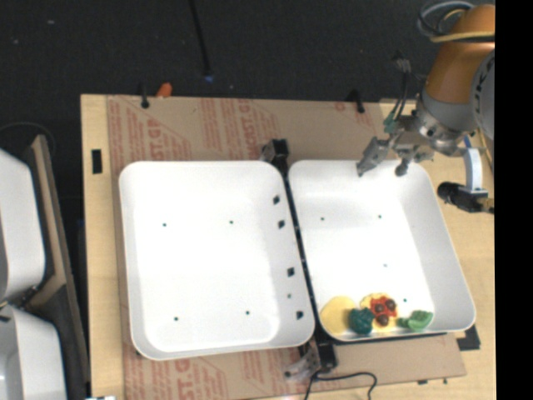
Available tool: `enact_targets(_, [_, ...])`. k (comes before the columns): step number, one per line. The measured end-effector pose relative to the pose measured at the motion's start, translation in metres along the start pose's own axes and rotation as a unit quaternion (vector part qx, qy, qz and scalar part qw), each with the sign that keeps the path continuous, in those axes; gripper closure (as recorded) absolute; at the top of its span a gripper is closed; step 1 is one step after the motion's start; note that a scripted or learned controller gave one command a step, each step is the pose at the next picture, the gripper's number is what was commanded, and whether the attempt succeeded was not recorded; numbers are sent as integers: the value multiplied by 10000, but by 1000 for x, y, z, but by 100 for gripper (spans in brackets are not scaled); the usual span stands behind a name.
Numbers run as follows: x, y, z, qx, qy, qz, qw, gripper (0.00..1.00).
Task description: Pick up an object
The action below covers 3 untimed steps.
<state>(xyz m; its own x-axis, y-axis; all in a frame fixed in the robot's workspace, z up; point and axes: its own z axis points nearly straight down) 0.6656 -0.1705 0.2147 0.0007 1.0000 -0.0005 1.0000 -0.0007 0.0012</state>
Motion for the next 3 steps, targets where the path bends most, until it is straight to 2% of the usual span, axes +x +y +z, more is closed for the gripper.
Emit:
enact_targets(1, [17,-72,79,40,9,2,10000,0])
enact_targets(2, [19,-129,116,26,6,7,10000,0])
enact_targets(3, [50,-134,-40,-69,-4,-16,10000,0])
